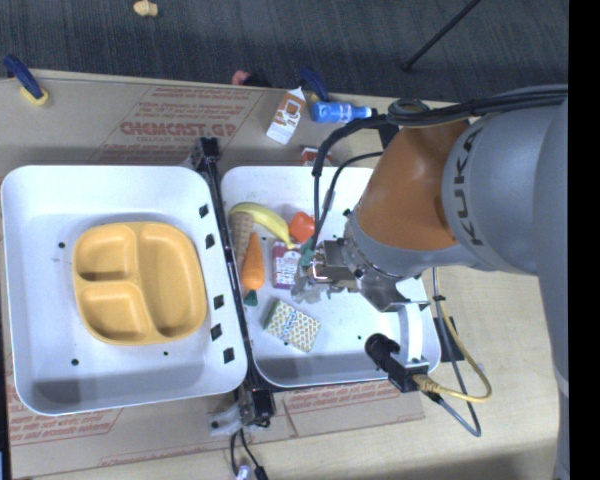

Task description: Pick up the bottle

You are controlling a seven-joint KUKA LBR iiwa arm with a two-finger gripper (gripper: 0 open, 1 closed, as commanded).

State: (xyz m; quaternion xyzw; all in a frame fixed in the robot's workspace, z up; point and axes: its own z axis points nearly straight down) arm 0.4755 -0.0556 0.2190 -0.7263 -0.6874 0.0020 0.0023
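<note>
Where you look top centre, bottle [338, 112]: blue, lying flat on bench [500, 298] | pincer [315, 273]: state, cannot tell.

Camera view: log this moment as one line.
arm: over right bin | gripper: low among items | bottle: at gripper, grasp unclear | near: carrot, banana | left bin: yellow tray

Two bins [20, 268]; one banana [260, 218]; one carrot [252, 261]
</note>
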